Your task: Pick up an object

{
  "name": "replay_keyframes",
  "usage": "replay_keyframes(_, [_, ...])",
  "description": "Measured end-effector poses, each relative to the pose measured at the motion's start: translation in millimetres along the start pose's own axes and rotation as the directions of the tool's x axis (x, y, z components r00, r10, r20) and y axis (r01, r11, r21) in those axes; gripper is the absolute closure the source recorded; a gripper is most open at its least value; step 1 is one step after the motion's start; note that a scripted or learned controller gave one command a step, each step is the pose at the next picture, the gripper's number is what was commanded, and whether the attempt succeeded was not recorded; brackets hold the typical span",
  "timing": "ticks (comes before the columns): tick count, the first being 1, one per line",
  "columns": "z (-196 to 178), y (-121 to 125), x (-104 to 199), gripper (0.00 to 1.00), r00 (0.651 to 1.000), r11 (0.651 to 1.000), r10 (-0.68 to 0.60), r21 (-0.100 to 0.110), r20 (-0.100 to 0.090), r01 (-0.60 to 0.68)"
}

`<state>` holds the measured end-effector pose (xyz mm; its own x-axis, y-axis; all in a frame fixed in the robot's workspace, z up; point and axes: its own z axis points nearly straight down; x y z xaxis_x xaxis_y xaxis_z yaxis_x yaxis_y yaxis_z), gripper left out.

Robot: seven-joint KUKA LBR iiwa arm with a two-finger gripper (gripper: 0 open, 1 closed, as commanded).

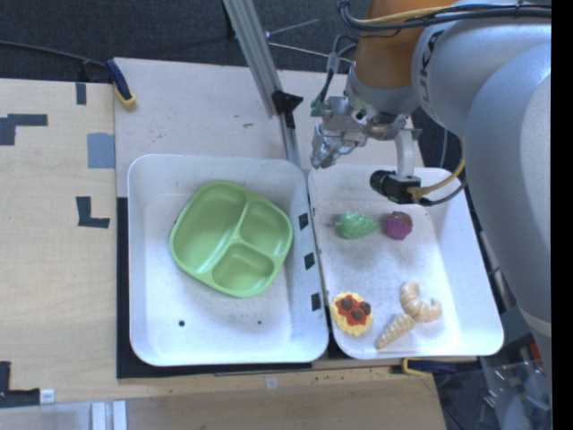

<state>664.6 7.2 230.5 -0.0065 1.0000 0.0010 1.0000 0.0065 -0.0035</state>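
Observation:
My gripper (pixel 324 157) hangs over the far left corner of the right bin (pixel 466 267), above the divide between the two bins. Nothing shows between its fingers. In the right bin lie a green leafy toy (pixel 355 226), a purple round toy (pixel 397 226), a small yellow tart with red dots (pixel 352 313) and a cream ice-cream cone toy (pixel 408 313). The green toy is the nearest, a little below and right of the gripper.
The left bin (pixel 148 267) holds a green divided plate (pixel 232 237). A slanted metal rod (pixel 255 52) runs from the top down to the bins' far edge, just left of the gripper. The grey arm covers the upper right.

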Motion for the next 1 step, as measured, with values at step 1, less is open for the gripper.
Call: replay_keyframes(1, [11.6, -5.1, 56.3, 1.00, 1.000, 1.000, 0.000, 0.000, 0.000, 0.000])
